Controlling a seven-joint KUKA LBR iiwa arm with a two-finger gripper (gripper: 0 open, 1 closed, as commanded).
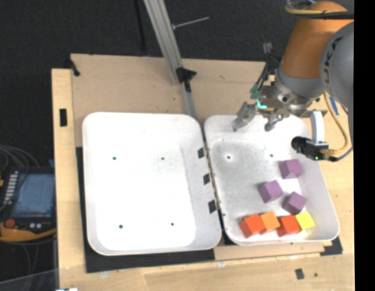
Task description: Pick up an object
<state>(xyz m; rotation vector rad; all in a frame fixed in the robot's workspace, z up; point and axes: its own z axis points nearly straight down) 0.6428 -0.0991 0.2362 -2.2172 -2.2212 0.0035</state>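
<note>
My gripper (256, 119) hangs over the far edge of the right bin (236, 174), its two grey fingers spread apart with nothing between them. In the near right part of that bin lie several blocks: three purple ones (290, 168), (270, 191), (293, 202), and along the near wall a row of a red-orange block (253, 225), an orange block (270, 220), another red-orange block (289, 225) and a yellow block (305, 221). The gripper is well above and behind all of them.
The left bin (145, 180) lies beside the right one, joined by small black clips (207, 179). A slanted metal pole (169, 47) rises behind the bins. A black cable plug (309, 146) hangs from the arm over the right bin's far right side.
</note>
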